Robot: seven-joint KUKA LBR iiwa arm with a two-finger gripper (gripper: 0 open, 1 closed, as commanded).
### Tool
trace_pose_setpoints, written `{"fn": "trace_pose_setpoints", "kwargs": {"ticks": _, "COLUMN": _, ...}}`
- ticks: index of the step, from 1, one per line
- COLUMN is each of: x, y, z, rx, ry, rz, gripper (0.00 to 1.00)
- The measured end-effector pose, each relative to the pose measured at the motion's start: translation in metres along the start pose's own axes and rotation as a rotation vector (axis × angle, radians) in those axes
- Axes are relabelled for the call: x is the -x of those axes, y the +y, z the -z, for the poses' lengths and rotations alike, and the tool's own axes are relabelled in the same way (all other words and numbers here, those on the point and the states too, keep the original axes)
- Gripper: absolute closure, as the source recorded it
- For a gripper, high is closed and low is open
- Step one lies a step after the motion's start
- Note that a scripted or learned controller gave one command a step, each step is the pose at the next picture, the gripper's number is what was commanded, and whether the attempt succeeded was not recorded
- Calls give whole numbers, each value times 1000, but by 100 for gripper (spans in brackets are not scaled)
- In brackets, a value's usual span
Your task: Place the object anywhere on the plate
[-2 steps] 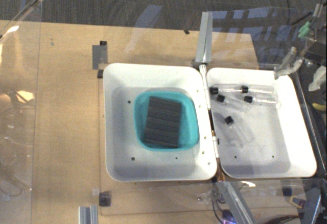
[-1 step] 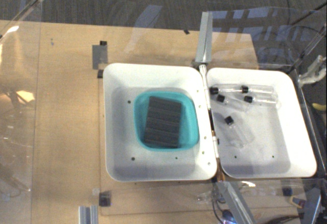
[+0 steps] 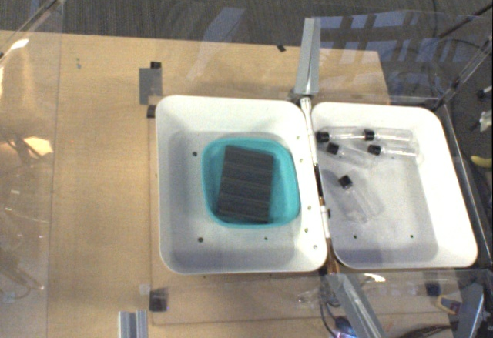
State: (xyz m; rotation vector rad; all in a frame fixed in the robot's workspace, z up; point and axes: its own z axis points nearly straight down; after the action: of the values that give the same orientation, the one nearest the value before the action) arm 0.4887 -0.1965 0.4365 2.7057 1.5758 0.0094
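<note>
A teal plate (image 3: pixel 286 186) with rounded corners sits in the left white bin (image 3: pixel 177 190). A dark ribbed rectangular block (image 3: pixel 246 183) lies flat on the plate, roughly centred and slightly tilted. In the right white bin (image 3: pixel 439 205) lie several clear vials with black caps: a cluster near the bin's back left (image 3: pixel 362 140) and one lying alone lower down (image 3: pixel 356 198).
A grey metal post (image 3: pixel 308 59) stands behind the seam between the two bins. A clear panel covers the wooden bench on the left (image 3: pixel 69 175). Small grey brackets (image 3: pixel 152 82) sit at the bench near the left bin's corners.
</note>
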Motion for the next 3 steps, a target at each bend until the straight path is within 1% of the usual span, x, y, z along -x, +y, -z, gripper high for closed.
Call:
{"fn": "trace_pose_setpoints", "kwargs": {"ticks": 2, "x": 0, "y": 0, "z": 0, "rx": -1, "ry": 0, "rz": -217, "gripper": 0}}
{"fn": "trace_pose_setpoints", "kwargs": {"ticks": 3, "x": 1, "y": 0, "z": 0, "rx": -1, "ry": 1, "rz": -413, "gripper": 0}}
